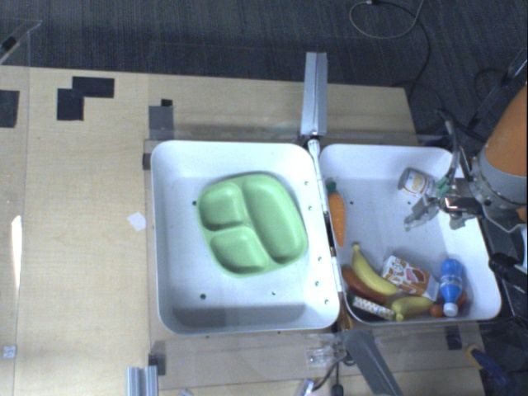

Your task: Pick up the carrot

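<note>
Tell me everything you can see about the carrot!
The carrot is orange and smooth, shiny like a plastic toy, with a small green top at its far end. It lies flat in the right bin, pressed along the bin's left wall, pointing from the back toward the front. Its near tip ends close to the banana, though I cannot tell if they touch. Nothing is holding it: the end effector hangs over the other side of the bin, beside a small can.

I see my arm (505, 151) reaching in from the right. The gripper (421, 213) points left, fingers spread apart, holding nothing.
</note>
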`<act>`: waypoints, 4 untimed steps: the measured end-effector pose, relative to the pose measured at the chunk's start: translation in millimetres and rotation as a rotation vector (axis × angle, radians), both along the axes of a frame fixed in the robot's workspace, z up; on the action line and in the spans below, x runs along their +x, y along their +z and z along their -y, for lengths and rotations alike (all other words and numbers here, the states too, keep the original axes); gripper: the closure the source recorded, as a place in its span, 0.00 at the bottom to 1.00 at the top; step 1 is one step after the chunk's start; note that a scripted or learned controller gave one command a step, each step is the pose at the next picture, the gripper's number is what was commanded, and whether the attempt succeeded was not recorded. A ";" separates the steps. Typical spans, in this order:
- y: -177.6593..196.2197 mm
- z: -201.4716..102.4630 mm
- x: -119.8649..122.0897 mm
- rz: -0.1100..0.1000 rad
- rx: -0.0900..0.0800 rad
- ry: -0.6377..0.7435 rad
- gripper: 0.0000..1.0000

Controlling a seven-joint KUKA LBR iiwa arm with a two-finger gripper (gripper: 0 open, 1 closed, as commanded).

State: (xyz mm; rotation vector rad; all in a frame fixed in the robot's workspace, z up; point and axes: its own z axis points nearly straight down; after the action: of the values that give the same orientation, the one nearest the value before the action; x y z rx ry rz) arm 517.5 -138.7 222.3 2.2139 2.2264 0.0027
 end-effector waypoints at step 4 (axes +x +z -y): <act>-83.0 -49.8 40.1 0.002 -0.001 0.300 0.00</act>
State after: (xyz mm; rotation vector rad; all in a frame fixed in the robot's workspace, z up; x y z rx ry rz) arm 557.6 -88.9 139.3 1.8554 2.5304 0.0043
